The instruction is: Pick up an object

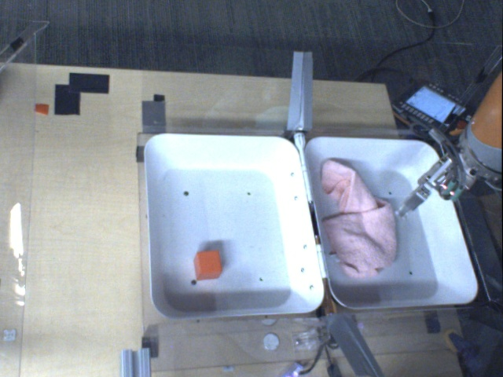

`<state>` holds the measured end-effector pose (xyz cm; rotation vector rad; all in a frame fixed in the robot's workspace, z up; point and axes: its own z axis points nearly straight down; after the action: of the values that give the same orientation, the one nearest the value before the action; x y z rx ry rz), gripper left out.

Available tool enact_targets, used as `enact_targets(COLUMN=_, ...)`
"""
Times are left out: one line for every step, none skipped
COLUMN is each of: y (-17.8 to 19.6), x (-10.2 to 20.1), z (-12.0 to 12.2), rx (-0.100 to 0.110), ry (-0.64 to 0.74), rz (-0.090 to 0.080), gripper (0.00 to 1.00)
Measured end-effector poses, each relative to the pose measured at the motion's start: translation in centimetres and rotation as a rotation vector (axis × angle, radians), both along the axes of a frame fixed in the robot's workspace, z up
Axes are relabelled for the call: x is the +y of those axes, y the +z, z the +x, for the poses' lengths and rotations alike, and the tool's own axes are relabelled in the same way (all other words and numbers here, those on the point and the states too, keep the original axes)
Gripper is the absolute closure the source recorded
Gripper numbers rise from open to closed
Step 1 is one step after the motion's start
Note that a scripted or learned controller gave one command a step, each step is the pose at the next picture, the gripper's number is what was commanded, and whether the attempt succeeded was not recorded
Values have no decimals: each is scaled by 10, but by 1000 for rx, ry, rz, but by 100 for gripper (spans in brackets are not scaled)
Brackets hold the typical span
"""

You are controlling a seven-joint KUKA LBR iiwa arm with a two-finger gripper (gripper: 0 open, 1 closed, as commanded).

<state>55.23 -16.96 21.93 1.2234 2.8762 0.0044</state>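
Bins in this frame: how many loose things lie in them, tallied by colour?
Orange: 1, the orange block in the left bin.
Pink: 1, the pink cloth in the right bin.
Total: 2.

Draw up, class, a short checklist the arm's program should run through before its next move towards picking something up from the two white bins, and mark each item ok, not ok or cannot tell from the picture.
1. A pickable thing is in reach: ok. The pink cloth lies crumpled in the right bin.
2. Gripper is near its target: ok. Its tip sits at the cloth's right edge.
3. Cloth is between the fingers: cannot tell.
4. Finger opening suits the cloth: cannot tell, too small to see.
5. Another option exists: ok. An orange block sits in the left bin, apart from the walls.
6. Path into the right bin is free: ok.
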Motion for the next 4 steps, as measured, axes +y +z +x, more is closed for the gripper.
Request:
enact_targets(y=-126, x=32, z=54, rx=-6, ry=124, rz=-2, gripper=0)
enact_targets(y=-127, x=54, z=102, rx=0, ry=-96, rz=4, gripper=0)
enact_targets(y=-127, x=54, z=102, rx=0, ry=-96, rz=4, gripper=0)
enact_targets(y=-127, x=54, z=102, rx=-1, ry=-96, rz=4, gripper=0)
